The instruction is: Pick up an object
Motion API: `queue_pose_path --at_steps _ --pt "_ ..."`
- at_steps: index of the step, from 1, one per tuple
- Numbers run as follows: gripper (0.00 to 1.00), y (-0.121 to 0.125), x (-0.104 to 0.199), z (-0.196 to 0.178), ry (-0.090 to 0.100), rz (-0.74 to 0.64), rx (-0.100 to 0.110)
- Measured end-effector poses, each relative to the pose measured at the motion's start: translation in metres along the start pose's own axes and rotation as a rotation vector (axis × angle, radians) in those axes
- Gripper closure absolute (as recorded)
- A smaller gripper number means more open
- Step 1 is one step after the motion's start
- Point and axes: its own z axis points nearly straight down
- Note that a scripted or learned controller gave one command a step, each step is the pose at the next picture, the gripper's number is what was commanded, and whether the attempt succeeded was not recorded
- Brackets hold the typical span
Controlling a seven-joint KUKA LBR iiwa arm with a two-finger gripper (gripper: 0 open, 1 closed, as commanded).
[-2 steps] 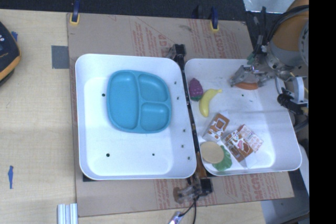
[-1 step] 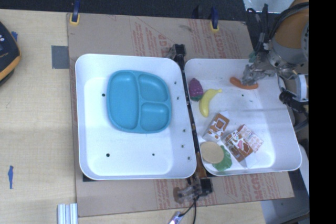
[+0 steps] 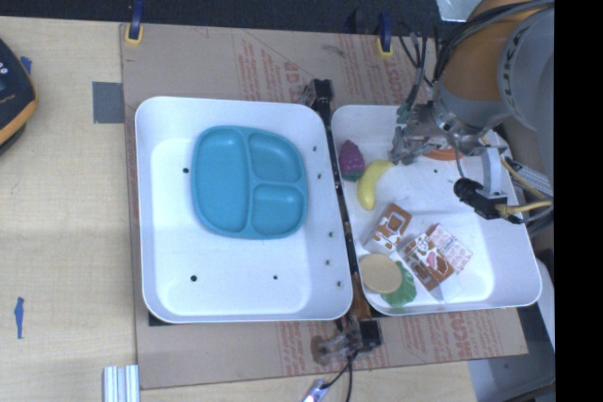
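My gripper [image 3: 407,149] hangs over the far part of the right bin [image 3: 513,282], just right of a yellow banana [image 3: 370,183]. A purple grape bunch [image 3: 350,159] lies left of the banana by the bin's left wall. An orange item [image 3: 443,154] peeks out beside the fingers. Nearer the front lie two brown-and-white snack packets [image 3: 389,229] [image 3: 434,255], a tan round biscuit [image 3: 381,274] and a green item [image 3: 402,289]. Nothing shows between the fingers.
The left bin [image 3: 165,202] holds a blue divided plate [image 3: 250,181]. A black part of the arm [image 3: 480,197] overhangs the right bin's right side. Clamps [image 3: 321,92] sit at the bins' far junction and cables at the near one.
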Motion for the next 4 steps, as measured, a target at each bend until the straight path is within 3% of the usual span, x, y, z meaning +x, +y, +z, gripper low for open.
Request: queue_pose_path --at_steps 1,2,3,4 --pt "1.0 -0.019 0.049 -0.064 0.001 0.002 -0.001" --pt "0.0 -0.02 0.048 -0.063 0.0 0.002 0.0" --pt "0.0 -0.005 0.009 0.02 -0.011 0.008 -0.005" --pt "0.0 0.021 0.011 0.031 -0.013 0.006 -0.014"
